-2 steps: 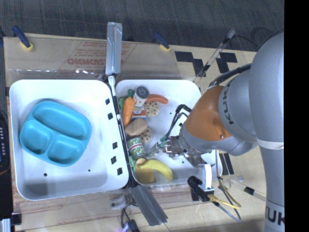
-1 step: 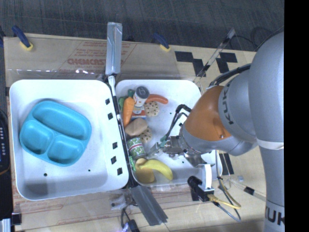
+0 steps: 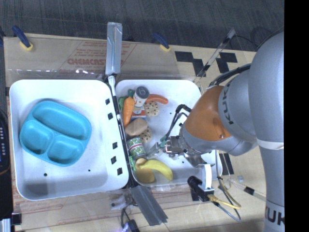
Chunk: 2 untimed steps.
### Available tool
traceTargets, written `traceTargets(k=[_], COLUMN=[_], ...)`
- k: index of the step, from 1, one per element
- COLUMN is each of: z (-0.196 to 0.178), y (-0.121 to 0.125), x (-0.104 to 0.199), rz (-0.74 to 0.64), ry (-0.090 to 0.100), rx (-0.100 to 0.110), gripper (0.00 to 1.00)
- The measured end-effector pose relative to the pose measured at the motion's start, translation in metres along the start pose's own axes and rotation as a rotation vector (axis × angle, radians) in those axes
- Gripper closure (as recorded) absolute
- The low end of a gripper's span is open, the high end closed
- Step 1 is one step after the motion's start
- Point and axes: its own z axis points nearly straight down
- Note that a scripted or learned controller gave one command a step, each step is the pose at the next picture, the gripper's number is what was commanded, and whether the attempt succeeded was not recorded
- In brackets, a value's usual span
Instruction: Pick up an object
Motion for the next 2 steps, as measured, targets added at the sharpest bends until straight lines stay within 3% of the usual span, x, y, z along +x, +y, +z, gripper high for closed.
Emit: traceTargets(k=[2], z=[0.0], y=[0.0], x=[0.0], rz=[0.0], ry=[0.0], rx=[0.0], gripper=[0.0])
